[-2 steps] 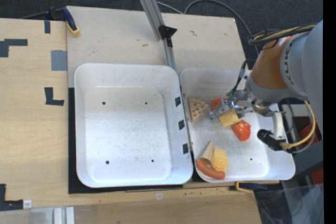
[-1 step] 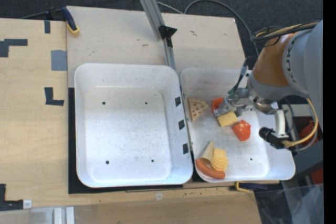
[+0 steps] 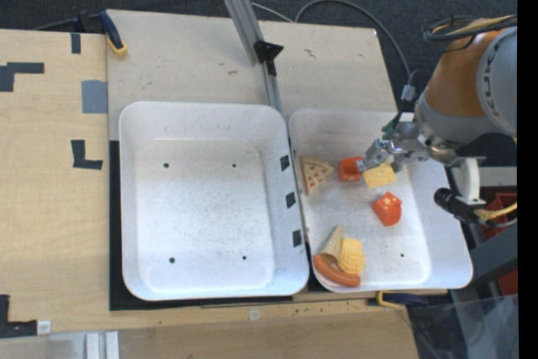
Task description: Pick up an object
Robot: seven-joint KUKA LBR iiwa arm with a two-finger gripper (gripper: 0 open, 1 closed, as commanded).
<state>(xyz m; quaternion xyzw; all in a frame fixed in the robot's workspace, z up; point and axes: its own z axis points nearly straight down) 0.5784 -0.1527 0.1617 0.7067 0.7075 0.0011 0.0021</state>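
My gripper (image 3: 380, 159) hangs over the upper middle of the right bin (image 3: 437, 261). Right at its tip lies a yellow block (image 3: 381, 176), and the two look in contact, though a grasp cannot be made out. An orange-red piece (image 3: 350, 170) sits just left of the block. A red pepper-like piece (image 3: 387, 209) lies below it. Near the bin's left wall rests a pizza slice (image 3: 315, 174). At the front of the bin are a yellow corn cob (image 3: 350, 253) beside a cone-shaped piece (image 3: 334, 240), and a hot dog (image 3: 335, 271).
The left bin (image 3: 202, 197) stands beside the right one, their walls meeting with black clips between. A slanted metal pole (image 3: 239, 0) rises behind the bins. The grey arm with its orange band (image 3: 458, 84) enters from the right.
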